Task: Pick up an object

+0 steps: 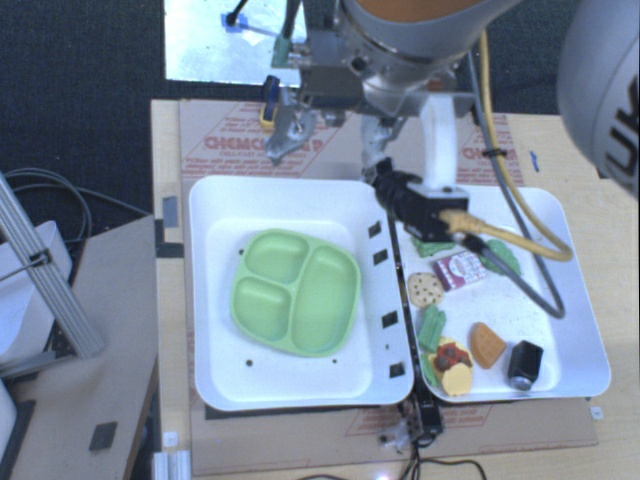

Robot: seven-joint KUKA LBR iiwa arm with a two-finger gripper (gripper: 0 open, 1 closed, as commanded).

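Observation:
My gripper (pixel 330 140) hangs high over the far rim of the left bin (pixel 210 368). One finger (pixel 284 133) and the other finger (pixel 374 148) stand well apart, so it is open with nothing between them. In the right bin (pixel 575 298) lie a maroon packet (pixel 460 269), a round speckled cracker (pixel 425 289), a green leafy piece (pixel 432 325), an orange wedge (pixel 487 345), a small black can (pixel 524 364) and a red-and-yellow toy food piece (pixel 452 363). All of them lie below and to the right of the gripper.
A green divided plate (pixel 297 290) lies in the left bin. A yellow cable (pixel 520 240) and a black fitting (pixel 420 210) from the arm hang over the far part of the right bin. The divider between the bins (pixel 398 298) carries black clips.

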